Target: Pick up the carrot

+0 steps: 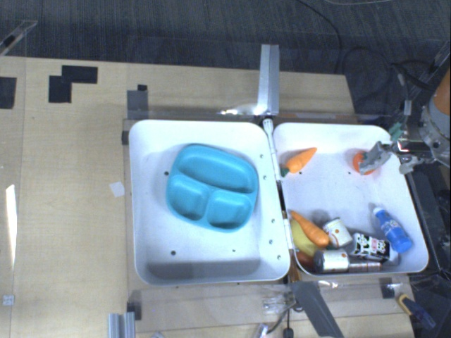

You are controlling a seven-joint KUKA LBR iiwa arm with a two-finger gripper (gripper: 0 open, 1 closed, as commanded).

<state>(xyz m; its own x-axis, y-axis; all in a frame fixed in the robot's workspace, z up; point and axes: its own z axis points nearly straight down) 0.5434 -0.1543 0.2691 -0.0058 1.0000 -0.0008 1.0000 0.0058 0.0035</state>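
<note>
Carrot (301, 159) lies at the top left of the right bin (416, 220), and our gripper (375, 159) maybe pinches a small orange thing (360, 163), so we could lift the wrong 1.

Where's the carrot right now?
The carrot lies in the right bin, near its top-left corner beside the divider, left of the gripper and apart from it.
</note>
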